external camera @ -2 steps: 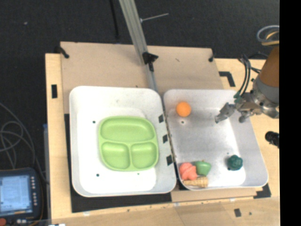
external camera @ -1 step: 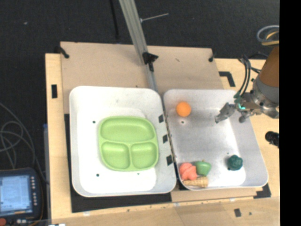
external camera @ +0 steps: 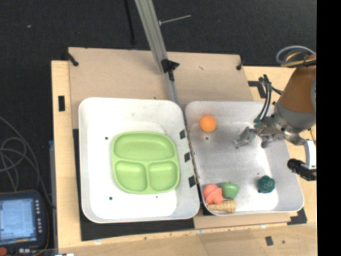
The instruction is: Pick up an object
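- Objects for picking all lie in the right bin [external camera: 277,204]; none has been lifted, so by your reckoning the whole task is still ahead.
- Your table [external camera: 213,63] carries two shallow white bins side by side, touching along their inner walls.
- Your left bin [external camera: 93,159] holds a green divided tray [external camera: 145,161], lying flat near its middle.
- Your arm reaches in from the right, with the gripper [external camera: 246,138] low over the right bin's upper middle; nothing shows between the jaws, and whether they are spread or pressed together you cannot tell.
- Bare floor surrounds the gripper on most sides, so you have room to move toward any object.
- An orange ball [external camera: 208,124] sits alone near the bin's upper left, close to the inner wall.
- A dark green object [external camera: 266,184] sits apart at lower right, with open floor around it.
- A pink object [external camera: 212,193], a green object [external camera: 230,190] and a tan cone-like piece [external camera: 228,206] crowd the lower left corner, touching; the walls there would likely hamper a grasp.
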